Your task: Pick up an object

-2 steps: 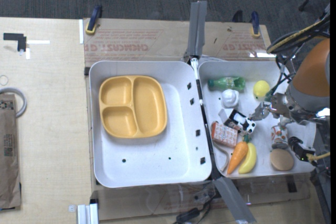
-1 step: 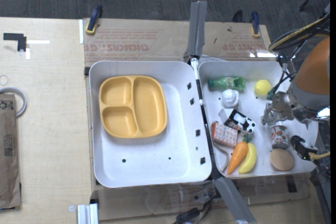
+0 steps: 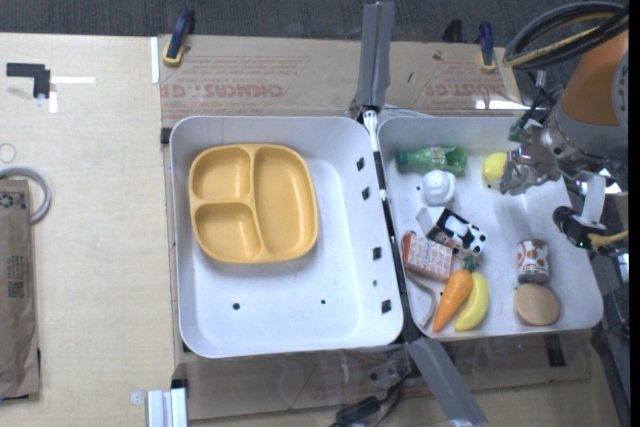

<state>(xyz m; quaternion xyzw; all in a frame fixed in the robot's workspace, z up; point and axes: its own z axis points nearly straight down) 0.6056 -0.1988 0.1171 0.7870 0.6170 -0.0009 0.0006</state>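
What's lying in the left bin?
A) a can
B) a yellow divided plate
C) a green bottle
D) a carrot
B: the yellow plate lies in the left bin; the carrot, bottle and can are in the right bin.

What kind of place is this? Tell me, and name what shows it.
Likely a robot grasping lab bench: two white bins side by side, toy food such as a carrot and banana, and a robot arm reaching in.

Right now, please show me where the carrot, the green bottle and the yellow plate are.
carrot [image 3: 454, 298]: camera view, middle of its orange body.
green bottle [image 3: 432, 158]: camera view, middle of its side.
yellow plate [image 3: 283, 205]: camera view, floor of its largest compartment.
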